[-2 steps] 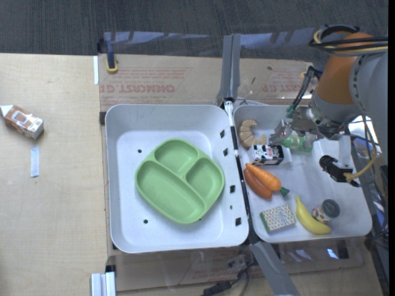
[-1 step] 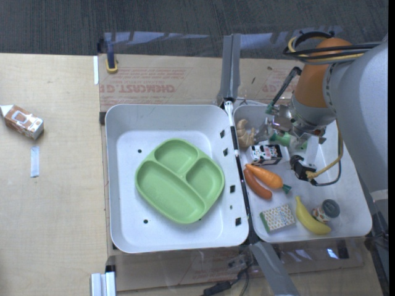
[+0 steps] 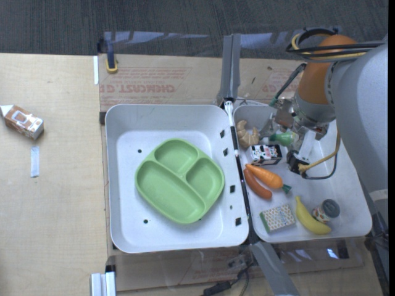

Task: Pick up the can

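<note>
Beside banana [image 3: 310, 217]: small can [image 3: 326, 211], dark lid, seemingly tipped.

Arm [image 3: 364, 85] enters from view's right, grey body w/ orange band [image 3: 321, 73] above wrist, bent downward at upper right. Gripper [image 3: 285, 128] sits low at arm's left end, pointing down. Black and yellow cables loop over arm's top and hang beside wrist.

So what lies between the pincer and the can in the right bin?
In the camera view, bare white bin floor separates the pincer from the can; the banana lies beside the can.
</note>
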`<state>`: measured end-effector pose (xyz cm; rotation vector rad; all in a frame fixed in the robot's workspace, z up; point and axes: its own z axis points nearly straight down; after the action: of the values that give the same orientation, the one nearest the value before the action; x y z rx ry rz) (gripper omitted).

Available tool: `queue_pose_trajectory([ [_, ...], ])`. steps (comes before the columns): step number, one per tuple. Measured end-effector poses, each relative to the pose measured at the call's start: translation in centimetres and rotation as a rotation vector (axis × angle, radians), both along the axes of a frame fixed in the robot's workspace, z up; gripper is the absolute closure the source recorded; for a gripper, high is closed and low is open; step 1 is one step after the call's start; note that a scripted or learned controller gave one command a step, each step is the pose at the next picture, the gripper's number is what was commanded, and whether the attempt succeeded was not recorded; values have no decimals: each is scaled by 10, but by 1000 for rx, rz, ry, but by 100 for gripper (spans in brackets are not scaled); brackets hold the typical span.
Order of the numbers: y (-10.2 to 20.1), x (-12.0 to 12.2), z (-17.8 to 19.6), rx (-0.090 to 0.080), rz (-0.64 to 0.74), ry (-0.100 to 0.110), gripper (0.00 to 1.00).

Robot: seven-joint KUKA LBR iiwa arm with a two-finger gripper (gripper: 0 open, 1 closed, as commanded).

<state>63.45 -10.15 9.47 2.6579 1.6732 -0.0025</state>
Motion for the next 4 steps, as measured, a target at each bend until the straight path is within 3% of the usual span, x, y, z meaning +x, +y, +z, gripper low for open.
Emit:
queue_pose_trajectory([
  [1,0,-1,8,-2,2,4,100],
  [2,35,12,97,-1,-212,1,100],
  [3,70,4,95,-1,-288,5,100],
  [4,-39,-28,143,0,-136,1,100],
])
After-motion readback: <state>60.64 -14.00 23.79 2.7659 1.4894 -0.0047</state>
